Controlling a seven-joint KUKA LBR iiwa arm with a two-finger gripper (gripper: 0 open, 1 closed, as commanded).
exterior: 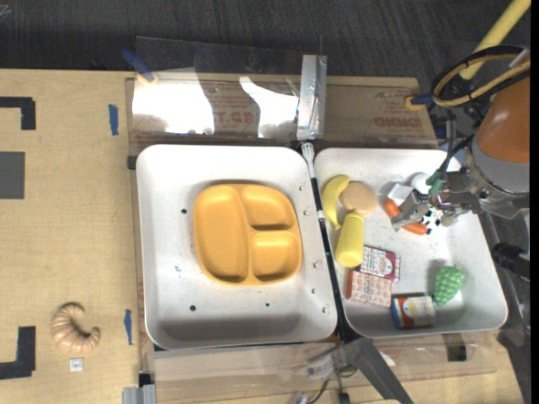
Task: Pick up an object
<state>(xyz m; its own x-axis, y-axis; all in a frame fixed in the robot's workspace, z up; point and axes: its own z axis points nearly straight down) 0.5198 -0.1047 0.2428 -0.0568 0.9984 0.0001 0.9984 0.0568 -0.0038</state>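
Observation:
My gripper [414, 209] hangs low over the upper middle of the right bin [488, 259], reaching in from the right below the orange band [510, 130]. Right under it lie small orange pieces [393, 209] and a black-and-white spotted toy [433, 219]; I cannot tell whether it touches them. To its left lie a yellow banana [332, 195], a tan round piece [360, 197] and a yellow bottle [350, 239]. Nearer the front sit two red-and-white packets [373, 274], a small can [413, 311] and a green knobbly toy [448, 284].
The left bin [160, 225] holds a yellow divided plate [248, 232]. A tan croissant-like toy [74, 326] lies on the bench at the front left. Yellow and black cables [476, 61] loop behind the right bin. A metal bracket [312, 95] stands between the bins at the back.

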